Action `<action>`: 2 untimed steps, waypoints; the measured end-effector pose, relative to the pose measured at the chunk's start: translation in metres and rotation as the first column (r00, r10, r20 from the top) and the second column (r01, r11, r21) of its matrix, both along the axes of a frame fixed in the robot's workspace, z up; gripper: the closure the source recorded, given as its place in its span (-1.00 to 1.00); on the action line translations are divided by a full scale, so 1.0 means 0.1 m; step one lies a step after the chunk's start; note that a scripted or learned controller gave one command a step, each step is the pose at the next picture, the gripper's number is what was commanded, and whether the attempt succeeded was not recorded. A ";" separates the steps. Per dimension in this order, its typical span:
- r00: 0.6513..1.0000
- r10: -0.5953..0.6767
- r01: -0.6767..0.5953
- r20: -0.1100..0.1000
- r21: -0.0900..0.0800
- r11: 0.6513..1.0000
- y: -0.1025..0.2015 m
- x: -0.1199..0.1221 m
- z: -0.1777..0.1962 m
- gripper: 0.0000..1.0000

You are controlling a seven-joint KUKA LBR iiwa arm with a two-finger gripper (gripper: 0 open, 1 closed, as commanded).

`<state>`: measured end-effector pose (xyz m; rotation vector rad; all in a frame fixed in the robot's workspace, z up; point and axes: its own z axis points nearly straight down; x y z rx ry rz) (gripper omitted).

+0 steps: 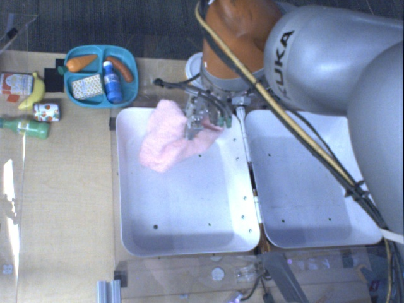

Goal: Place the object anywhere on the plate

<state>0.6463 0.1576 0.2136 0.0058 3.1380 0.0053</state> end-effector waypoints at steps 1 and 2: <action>1.000 0.004 -0.004 -0.002 -0.001 1.000 0.50 -0.14 0.05 1.00; 1.000 0.004 -0.004 -0.002 -0.001 1.000 0.49 -0.13 0.05 -1.00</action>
